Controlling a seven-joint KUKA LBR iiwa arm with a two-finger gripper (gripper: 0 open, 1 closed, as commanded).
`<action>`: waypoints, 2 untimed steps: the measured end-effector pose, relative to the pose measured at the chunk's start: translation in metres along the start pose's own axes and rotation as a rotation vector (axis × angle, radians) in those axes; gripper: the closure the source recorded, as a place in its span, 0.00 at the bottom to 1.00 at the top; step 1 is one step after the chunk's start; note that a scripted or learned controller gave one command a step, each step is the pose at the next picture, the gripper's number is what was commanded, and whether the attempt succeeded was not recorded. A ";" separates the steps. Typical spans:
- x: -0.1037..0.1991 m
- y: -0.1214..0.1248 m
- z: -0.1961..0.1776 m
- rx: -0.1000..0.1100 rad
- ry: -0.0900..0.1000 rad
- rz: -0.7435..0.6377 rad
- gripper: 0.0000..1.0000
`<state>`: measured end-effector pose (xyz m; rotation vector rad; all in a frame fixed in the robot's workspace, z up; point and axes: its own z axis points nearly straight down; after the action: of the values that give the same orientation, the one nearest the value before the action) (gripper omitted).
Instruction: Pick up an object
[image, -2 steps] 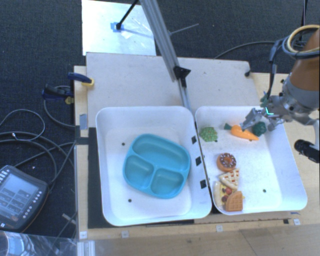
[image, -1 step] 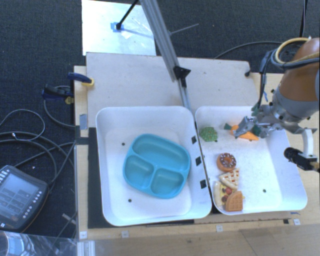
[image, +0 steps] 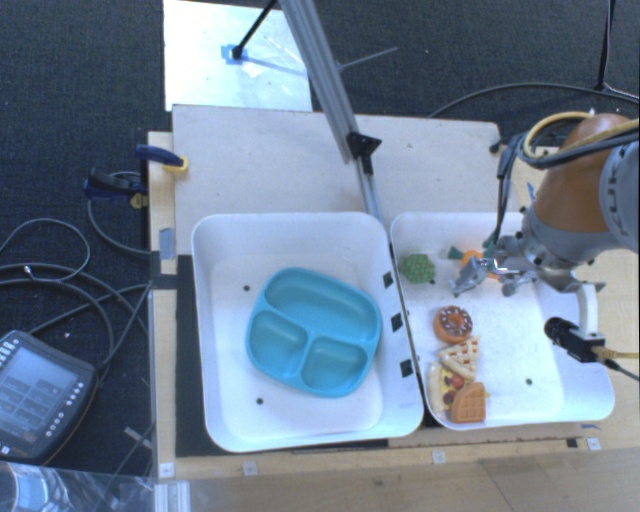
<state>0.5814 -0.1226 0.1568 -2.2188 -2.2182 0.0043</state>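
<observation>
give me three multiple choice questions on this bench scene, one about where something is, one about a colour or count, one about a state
1. Where does the divided plate lie?
A. in the left bin
B. in the right bin
C. on the floor

2. What colour is the divided plate?
A. red
B. blue
C. yellow

3. How does the donut stand to the claw?
A. it is gripped in the claw
B. it hangs from the arm
C. it lies on the bin floor, apart from the claw

Answers:
1. A, the plate sits in the left bin, while the toy foods lie in the right bin.
2. B, its three compartments are all light blue.
3. C, the donut rests below the claw with bare white floor between them, near the waffle and the broccoli.
</observation>
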 end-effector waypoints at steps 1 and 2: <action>0.004 -0.002 0.043 -0.001 0.000 -0.001 0.00; 0.003 0.000 0.029 -0.008 0.000 0.000 1.00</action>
<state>0.5813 -0.1193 0.1279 -2.2231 -2.2227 -0.0042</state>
